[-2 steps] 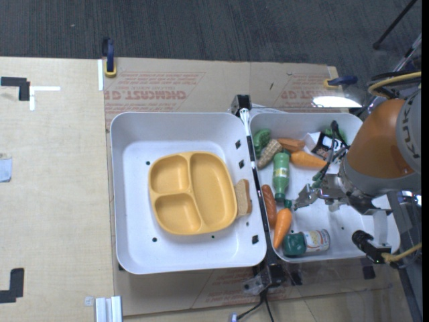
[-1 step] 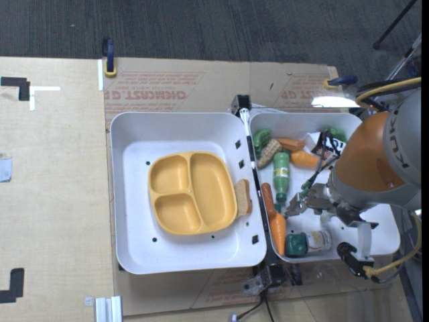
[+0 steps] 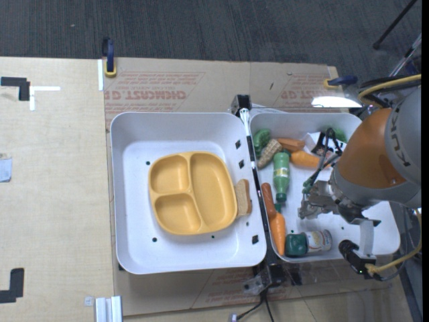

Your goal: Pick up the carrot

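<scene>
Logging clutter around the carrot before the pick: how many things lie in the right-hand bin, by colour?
Orange: 3, the carrot and two orange pieces
Green: 3, the bottle, the green vegetable and the green-lidded jar
Yellow: 1, the corn
Red-brown: 1, the sausage
Total: 8 clearly seen; more lies partly hidden by the arm.

The light wooden bench (image 3: 53, 200) bears a flat brown cardboard sheet (image 3: 174, 89) and, on that, two shallow white plastic bins side by side. The gripper (image 3: 310, 203) hangs over the right bin (image 3: 389, 237); the left bin (image 3: 127, 200) lies well to its left.
</scene>
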